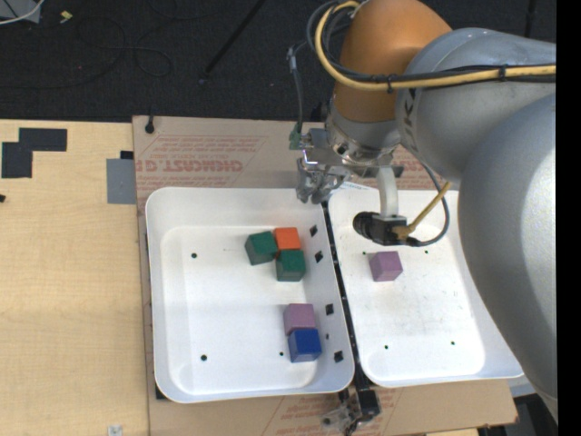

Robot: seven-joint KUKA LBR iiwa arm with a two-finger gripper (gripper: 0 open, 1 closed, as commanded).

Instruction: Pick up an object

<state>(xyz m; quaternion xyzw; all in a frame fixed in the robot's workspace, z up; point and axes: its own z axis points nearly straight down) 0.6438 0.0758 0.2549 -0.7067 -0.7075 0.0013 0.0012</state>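
**Six cubes in two bins, arm hanging over the divide**

Two white bins are sitting side by side on the bench (64, 271), and the rim where they meet (334, 280) is serving as the landmark here.

The left bin (182, 334) is holding five cubes. Two green cubes (260, 247) (290, 265) and one orange cube (288, 238) are bunching together just left of the rim, toward its far end; the orange one is touching both greens. Nearer the camera, still just left of the rim, one purple cube (299, 316) is lying against one blue cube (305, 343), the blue one on the near side.

The right bin (427, 352) is holding one cube: a second purple cube (386, 266), lying alone just right of the rim, about level with the green pair across it.

That is making six cubes: two green, two purple, one orange, one blue.

The arm (490, 80) is reaching in from the right, its orange band (386, 34) showing above the wrist. The gripper (317, 192) is hanging over the far end of the rim, apart from every cube. Whether the fingers are apart or together I cannot tell; they are too dark and small against the rim. Nothing is showing between them.
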